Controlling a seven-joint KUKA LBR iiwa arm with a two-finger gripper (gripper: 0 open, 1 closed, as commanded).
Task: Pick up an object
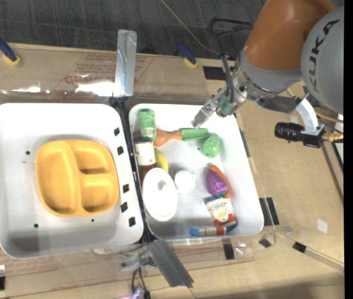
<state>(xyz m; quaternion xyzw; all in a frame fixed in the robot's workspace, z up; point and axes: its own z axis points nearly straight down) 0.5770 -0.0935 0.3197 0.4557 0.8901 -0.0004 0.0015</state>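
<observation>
Pick not done: we see two-finger metal gripper (203, 114) with fingers slightly apart, gripping nothing, above right white bin (246, 185) near orange-and-green toy carrot (179, 135).

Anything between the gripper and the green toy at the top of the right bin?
Nothing visible. The gripper hangs over the right bin, just up-left of the green toy, with bare bin floor between them. The carrot lies beside that path.

My metal end effector (205, 114) is glinting over smooth white plastic bins (11, 185), a glossy yellow plastic tray (77, 176) and the matt wood-look desk (295, 192).
</observation>
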